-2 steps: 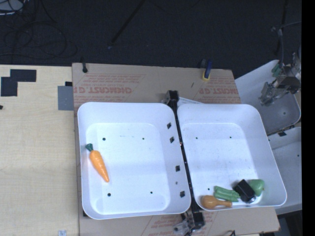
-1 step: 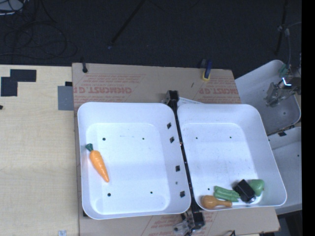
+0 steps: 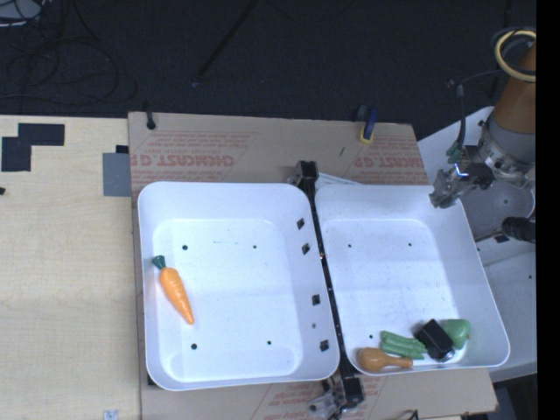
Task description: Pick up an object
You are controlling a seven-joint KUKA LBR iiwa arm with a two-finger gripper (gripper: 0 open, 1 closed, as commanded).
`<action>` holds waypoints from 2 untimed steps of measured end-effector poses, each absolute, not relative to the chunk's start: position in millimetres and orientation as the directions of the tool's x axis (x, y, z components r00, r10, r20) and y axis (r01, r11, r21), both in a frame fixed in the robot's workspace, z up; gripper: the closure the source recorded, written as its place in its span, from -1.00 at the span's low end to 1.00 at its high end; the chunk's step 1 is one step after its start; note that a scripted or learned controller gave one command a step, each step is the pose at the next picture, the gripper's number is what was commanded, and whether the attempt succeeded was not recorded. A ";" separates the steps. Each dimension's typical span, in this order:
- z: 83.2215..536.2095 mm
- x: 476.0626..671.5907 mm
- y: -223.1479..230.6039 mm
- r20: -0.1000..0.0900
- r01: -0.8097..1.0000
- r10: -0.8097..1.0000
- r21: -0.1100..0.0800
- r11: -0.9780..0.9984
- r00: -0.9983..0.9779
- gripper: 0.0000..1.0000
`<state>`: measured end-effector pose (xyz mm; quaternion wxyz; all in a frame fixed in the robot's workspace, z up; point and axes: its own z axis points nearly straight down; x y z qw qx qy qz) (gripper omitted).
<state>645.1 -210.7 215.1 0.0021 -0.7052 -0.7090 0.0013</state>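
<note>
An orange toy carrot [image 3: 176, 293] with a green top lies at the left side of the left bin [image 3: 227, 201]. In the near right corner of the right bin [image 3: 394, 204] sit a green bean pod [image 3: 402, 345], a black block [image 3: 434, 338], a green rounded piece [image 3: 457, 329] and a tan pear-shaped piece [image 3: 383, 360], all close together. My gripper [image 3: 446, 186] hangs over the far right rim of the right bin, well away from every object. Nothing shows between its fingers.
A black clamp strip [image 3: 317, 269] runs between the two bins. Both bins rest on a cardboard sheet [image 3: 262, 147], with a light wooden bench top [image 3: 61, 269] at the left. A blue clip [image 3: 368, 122] stands at the cardboard's far edge.
</note>
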 end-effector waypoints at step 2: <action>321.6 634.2 -164.3 0.000 1.000 1.000 0.000 0.001 -0.001 1.00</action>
